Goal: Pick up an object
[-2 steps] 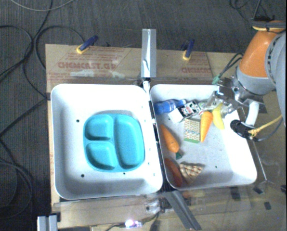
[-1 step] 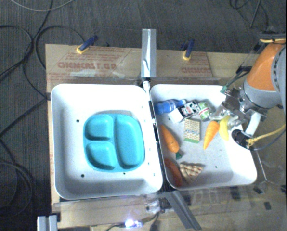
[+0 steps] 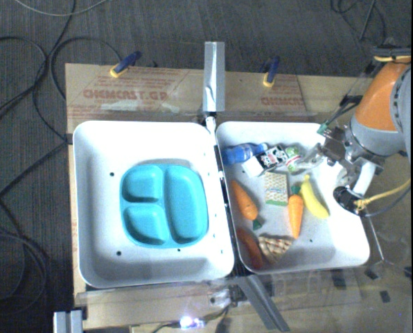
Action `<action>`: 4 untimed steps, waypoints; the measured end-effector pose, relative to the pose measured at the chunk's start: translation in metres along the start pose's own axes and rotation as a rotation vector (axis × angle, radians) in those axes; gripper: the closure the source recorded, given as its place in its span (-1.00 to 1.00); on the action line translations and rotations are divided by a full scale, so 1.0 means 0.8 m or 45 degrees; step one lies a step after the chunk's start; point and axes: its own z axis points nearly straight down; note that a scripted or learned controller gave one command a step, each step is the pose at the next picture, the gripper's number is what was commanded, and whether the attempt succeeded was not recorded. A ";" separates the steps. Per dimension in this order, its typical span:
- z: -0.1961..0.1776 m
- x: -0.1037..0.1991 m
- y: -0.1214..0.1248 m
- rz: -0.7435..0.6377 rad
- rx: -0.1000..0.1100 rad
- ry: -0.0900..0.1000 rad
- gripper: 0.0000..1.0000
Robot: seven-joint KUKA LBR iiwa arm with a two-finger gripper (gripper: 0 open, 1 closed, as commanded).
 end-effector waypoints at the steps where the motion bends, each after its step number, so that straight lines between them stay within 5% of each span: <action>1: 0.093 -0.006 -0.008 0.036 -0.019 0.008 -1.00; 2: 0.087 -0.048 -0.062 0.189 0.001 -0.001 -1.00; 3: 0.079 -0.046 -0.063 0.186 0.011 0.000 1.00; 4: -0.093 -0.002 -0.072 0.286 -0.004 -0.002 1.00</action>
